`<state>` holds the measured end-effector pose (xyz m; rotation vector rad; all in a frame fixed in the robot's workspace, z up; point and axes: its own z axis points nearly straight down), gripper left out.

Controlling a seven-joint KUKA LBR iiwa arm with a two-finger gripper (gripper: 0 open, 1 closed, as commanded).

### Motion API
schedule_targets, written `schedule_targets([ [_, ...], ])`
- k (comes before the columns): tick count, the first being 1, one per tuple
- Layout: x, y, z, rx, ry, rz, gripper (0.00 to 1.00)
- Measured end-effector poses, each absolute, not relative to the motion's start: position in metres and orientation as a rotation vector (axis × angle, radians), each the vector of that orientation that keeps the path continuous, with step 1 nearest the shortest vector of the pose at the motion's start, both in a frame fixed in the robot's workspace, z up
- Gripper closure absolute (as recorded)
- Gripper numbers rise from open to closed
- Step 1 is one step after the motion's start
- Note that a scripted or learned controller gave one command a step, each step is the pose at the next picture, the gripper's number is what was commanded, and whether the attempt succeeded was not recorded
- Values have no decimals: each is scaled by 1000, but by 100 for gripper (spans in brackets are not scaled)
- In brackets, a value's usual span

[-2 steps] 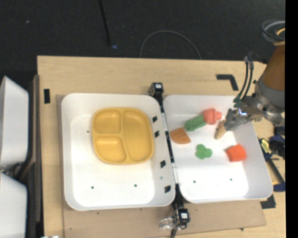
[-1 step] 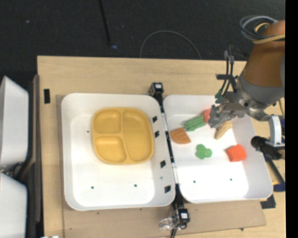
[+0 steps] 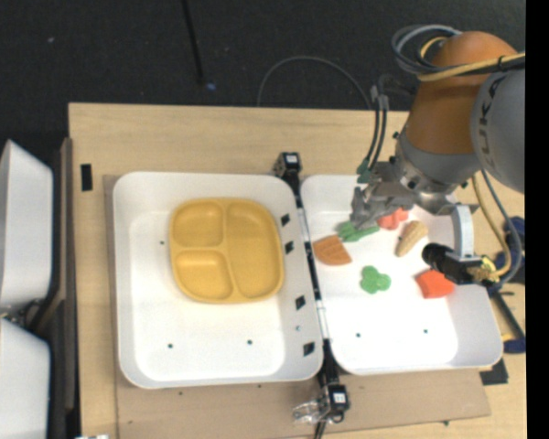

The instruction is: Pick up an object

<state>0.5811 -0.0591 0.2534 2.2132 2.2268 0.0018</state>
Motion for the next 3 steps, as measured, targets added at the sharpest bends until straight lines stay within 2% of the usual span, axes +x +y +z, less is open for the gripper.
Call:
schedule_targets([
  [2, 606, 30, 251, 2214, 2228, 4, 100],
  [3, 628, 75, 240, 2213, 2228, 2, 100],
])
